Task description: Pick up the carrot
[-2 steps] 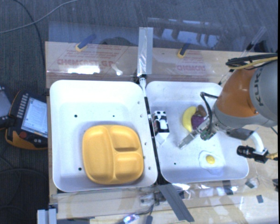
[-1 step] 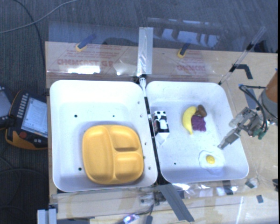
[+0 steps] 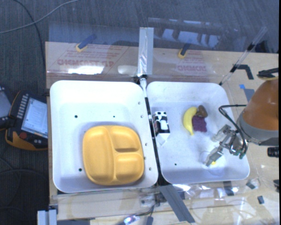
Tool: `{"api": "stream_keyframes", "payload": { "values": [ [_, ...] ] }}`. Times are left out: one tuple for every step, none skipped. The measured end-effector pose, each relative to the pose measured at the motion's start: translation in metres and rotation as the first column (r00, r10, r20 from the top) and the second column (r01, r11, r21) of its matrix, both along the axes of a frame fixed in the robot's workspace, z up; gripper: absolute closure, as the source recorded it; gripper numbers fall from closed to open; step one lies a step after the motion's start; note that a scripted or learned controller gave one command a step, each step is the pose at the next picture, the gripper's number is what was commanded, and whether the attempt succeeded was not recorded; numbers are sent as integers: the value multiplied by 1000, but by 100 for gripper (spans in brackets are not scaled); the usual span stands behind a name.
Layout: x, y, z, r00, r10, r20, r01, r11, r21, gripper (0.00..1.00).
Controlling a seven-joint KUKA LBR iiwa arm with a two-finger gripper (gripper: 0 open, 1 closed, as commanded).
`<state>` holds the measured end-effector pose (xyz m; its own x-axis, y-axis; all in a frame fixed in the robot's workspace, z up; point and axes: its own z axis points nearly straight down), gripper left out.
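A banana and purple item are seen mid right bin; a yellow tray is set in the left bin. The gripper is spread near the front edge.

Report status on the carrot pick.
Tool low in right bin, front right corner. Carrot not identifiable. Banana, purple item and black-and-white toy nearby; yellow tray in left bin.

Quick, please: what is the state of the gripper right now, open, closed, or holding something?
Gripper: low in the right bin, away from the banana; open or closed cannot be told.
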<state>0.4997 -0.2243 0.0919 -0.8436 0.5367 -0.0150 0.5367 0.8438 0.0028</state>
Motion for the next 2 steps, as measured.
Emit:
{"api": "stream_keyframes", "payload": {
  "values": [
    [-10, 111, 0, 910, -415, 2, 414, 910, 11, 0],
    [-16, 168, 91, 684, -729, -14, 729, 684, 2, 0]
  ]
}}
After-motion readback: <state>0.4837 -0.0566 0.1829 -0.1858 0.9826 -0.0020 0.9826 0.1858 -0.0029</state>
